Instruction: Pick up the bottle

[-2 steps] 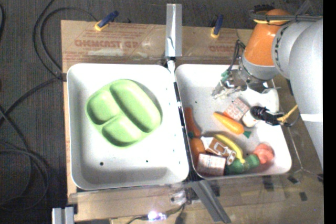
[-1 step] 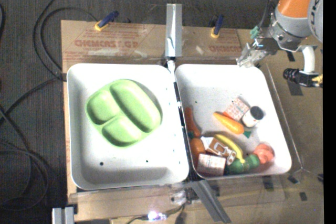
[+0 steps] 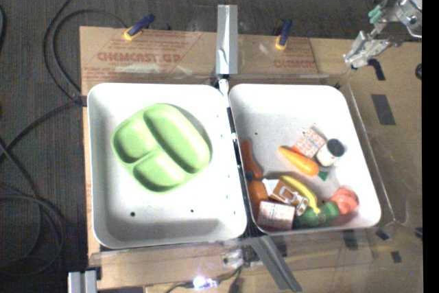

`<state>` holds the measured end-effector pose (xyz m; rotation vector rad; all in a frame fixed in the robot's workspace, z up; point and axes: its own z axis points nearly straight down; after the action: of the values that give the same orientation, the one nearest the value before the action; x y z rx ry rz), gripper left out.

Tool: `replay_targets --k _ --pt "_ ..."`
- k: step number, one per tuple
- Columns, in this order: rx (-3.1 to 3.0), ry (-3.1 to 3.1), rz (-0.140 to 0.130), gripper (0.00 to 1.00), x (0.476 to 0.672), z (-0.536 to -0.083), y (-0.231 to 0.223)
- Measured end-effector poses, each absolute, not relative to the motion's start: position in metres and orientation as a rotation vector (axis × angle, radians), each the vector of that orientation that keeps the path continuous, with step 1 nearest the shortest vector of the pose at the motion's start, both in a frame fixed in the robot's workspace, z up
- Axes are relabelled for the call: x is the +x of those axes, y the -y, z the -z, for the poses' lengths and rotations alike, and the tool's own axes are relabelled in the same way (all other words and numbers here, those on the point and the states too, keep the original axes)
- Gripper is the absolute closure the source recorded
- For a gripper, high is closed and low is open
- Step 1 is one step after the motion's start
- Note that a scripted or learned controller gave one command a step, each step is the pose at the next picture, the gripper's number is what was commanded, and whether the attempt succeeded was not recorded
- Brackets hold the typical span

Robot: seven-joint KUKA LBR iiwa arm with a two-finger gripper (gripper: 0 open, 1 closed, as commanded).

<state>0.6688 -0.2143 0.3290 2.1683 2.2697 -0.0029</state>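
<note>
Gripper, state unclear, hangs beyond the right white bin's far corner; small black-capped white bottle lies below-left, inside.

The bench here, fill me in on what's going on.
A grey robot arm is set to pick up the bottle, which lies in the right bin along its left wall, beside a carrot, a banana and other toy food. The gripper hangs outside the bin, past its far right corner, holding nothing. The left bin holds a green divided plate.
</note>
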Motion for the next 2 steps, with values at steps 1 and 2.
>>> replay_targets --k 1,2 --pt "2.241 -2.203 0.002 1.0 0.619 -0.315 0.222" --pt "2.237 -2.209 0.004 1.0 0.569 -0.262 0.168"
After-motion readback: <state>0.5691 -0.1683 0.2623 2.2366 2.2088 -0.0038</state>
